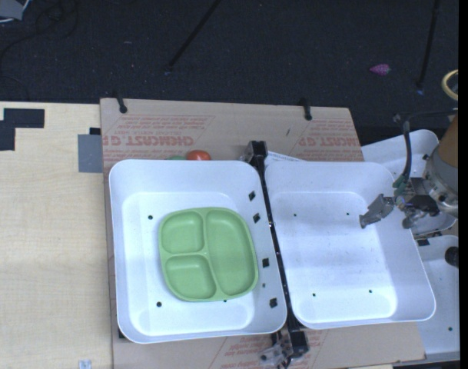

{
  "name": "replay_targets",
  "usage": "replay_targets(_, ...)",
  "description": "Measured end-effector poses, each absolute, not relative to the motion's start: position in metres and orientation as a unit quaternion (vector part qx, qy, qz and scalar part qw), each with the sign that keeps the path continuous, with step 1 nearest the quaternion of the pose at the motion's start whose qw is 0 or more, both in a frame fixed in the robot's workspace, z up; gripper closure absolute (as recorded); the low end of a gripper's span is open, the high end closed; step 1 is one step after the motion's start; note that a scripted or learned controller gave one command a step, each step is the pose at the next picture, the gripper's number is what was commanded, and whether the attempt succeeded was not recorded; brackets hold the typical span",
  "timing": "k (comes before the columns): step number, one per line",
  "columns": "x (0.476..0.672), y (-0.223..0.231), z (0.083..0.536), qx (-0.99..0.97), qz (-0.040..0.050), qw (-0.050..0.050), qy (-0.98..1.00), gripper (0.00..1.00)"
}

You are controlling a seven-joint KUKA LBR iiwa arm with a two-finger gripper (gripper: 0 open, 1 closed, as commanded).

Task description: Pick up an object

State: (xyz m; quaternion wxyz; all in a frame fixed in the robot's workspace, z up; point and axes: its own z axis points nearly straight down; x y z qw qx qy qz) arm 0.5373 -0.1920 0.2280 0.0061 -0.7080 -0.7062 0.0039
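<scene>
Arm (447,160) cut off at right of frame, past wrist. Gripper (393,210) small, dark, finger state unclear. Red object (197,156) and green bit (176,157) behind left bin (134,206) rim, mostly hidden, unidentifiable. Yellow ring (451,83) at upper right, partly cut.

Cardboard sheet (218,129), far edge: red print appeared upside down, roughly "CHEMCAST GP", twice.
Cardboard, near edge: red print was illegible.
</scene>
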Motion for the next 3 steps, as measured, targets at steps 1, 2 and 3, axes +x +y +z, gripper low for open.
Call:
replay_targets(1, 0.54, -0.192, 0.235, -0.707, 0.0004, 0.001, -0.707, 0.0)
replay_targets(2, 0.537, -0.188, 0.191, -0.707, 0.0016, 0.003, -0.707, 0.0)
replay_targets(3, 0.534, -0.186, 0.147, -0.707, 0.0015, 0.003, -0.707, 0.0)
